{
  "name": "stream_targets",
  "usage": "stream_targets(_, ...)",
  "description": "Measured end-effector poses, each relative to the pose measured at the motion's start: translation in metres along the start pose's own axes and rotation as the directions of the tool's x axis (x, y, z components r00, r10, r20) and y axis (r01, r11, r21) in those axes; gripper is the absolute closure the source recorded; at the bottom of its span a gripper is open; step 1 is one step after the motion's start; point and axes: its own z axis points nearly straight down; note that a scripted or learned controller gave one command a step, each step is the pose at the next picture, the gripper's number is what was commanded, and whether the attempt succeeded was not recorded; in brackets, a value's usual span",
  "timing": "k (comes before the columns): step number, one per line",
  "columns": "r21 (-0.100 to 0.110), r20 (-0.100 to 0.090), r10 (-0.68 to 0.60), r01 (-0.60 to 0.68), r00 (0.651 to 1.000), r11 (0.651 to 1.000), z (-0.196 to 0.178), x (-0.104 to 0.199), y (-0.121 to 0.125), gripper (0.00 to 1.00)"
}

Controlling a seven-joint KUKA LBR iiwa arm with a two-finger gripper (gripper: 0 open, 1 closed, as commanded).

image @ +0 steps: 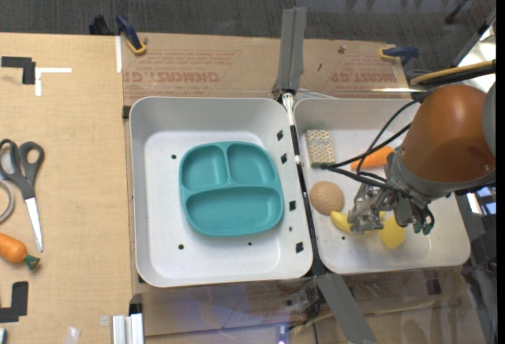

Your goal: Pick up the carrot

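Surveying: camera view, looking down at a slant on the table (pixel 71 121) and both bins.
Left bin (pixel 148 177): holds a teal divided plate (pixel 231 188) lying flat near its middle, well apart from the work and probably kept there as a set-down place.
Right bin (pixel 446 257): holds the loose items, crowded toward its left and front.
Carrot (pixel 374 158): orange, lying on the right bin's floor toward the back, its right end hidden under the arm; a dark cable crosses just beside it.
Gripper (pixel 368 214): low over the front of the right bin, among the yellow pieces and forward of the carrot; nothing orange is seen in it.
Gripper opening: cannot tell, since the wrist body and cables hide it.
Arm (pixel 446 137): reaches in from the right, its orange band bulking over the bin's right half.
Brown round item (pixel 326 197): just left of the gripper, near the bin wall.
Yellow banana-like piece (pixel 341 221): touching or just beside the gripper.
Lemon-like yellow piece (pixel 392 236): just right of the gripper.
Checkered pad (pixel 320 147): back left of the bin, near the carrot's tip.
Off-bin items: scissors (pixel 24 177) and a second orange carrot-like item (pixel 12 248) at the table's left edge, apparently out of play.
Judgement: the grasp is not yet made; the gripper looks to sit short of the carrot.
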Motion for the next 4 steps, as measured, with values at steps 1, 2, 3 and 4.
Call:
stream_targets(1,0.0,0.001,-0.001,0.001,1.0,1.0,0.0,0.0,0.0,0.0)
stream_targets(2,0.0,0.003,0.35,-0.35,0.937,0.937,-0.002,0.011,-0.056,0.0)
stream_targets(3,0.0,0.005,0.375,-0.375,0.927,0.927,0.03,-0.138,-0.079,0.0)
stream_targets(4,-0.001,0.007,0.637,-0.637,0.77,0.771,-0.062,-0.164,-0.112,0.0)
